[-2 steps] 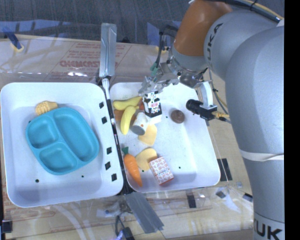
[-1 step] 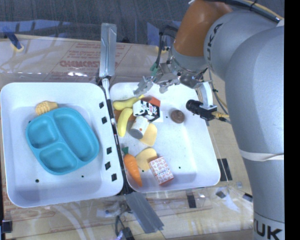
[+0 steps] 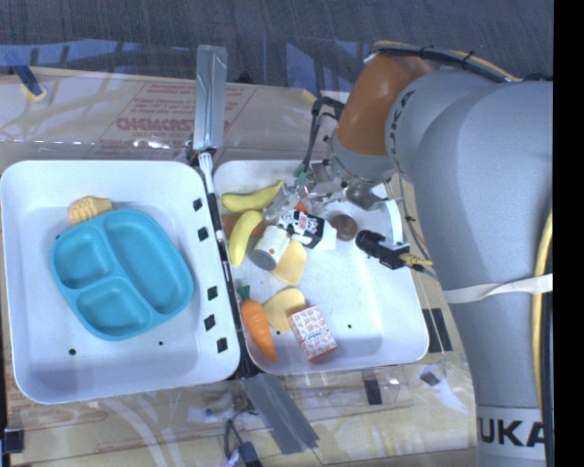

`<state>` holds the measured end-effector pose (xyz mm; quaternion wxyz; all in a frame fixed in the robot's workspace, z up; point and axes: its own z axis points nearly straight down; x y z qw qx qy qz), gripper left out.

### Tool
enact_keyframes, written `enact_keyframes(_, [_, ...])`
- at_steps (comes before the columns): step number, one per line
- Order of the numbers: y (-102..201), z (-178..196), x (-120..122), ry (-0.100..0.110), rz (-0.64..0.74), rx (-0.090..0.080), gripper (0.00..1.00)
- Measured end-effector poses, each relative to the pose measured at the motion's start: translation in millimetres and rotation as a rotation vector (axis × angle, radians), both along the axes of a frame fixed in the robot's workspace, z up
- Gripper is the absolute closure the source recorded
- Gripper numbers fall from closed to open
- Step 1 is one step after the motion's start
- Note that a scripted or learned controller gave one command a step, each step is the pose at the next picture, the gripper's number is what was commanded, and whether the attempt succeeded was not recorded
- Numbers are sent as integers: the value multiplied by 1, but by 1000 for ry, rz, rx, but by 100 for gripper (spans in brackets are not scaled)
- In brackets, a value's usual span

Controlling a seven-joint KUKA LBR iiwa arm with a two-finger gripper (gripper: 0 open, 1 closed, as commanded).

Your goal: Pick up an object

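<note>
The right bin [image 3: 389,305] holds a pile of toy food: two yellow bananas [image 3: 245,217], a white cup [image 3: 269,247], a pale yellow wedge [image 3: 291,262], an orange carrot [image 3: 257,327], a red patterned box [image 3: 312,334] and a small black-and-white item [image 3: 306,225]. My gripper [image 3: 311,191] reaches down into the bin's far part, right over the black-and-white item and next to the upper banana's tip. Its lower part is tangled with the clutter beneath it. The grey arm with its orange band [image 3: 375,105] covers the bin's right side.
The left bin [image 3: 24,261] holds a blue divided tray [image 3: 122,272] and a small yellow corn-like toy [image 3: 90,207] at the tray's far edge. A grey divider bar [image 3: 210,95] runs between the bins. A brown round item [image 3: 344,226] lies beside the arm.
</note>
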<state>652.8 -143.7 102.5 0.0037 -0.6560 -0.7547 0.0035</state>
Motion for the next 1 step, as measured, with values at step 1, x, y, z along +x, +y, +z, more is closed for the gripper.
enact_keyframes(1, [2, 15, 4, -9, 6, 0, 100])
